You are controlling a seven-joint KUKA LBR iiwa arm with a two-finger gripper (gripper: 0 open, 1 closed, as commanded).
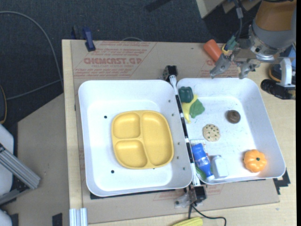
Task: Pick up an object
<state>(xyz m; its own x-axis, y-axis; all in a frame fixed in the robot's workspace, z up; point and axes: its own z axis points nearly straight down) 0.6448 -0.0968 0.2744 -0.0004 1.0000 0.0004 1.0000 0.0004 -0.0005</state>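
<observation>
My gripper hangs over the far rim of the right bin, its two fingers spread open with nothing between them. Inside that bin lie a green pepper, a yellow and green piece, a brown round piece, a chocolate-chip cookie, a blue bottle, a grey-white item and an orange pumpkin. All of them sit nearer the camera than the gripper, apart from it.
The left bin holds a yellow divided plate. An orange object lies on the board just behind the right bin, left of the gripper. A blue clamp sits at the board's far left corner.
</observation>
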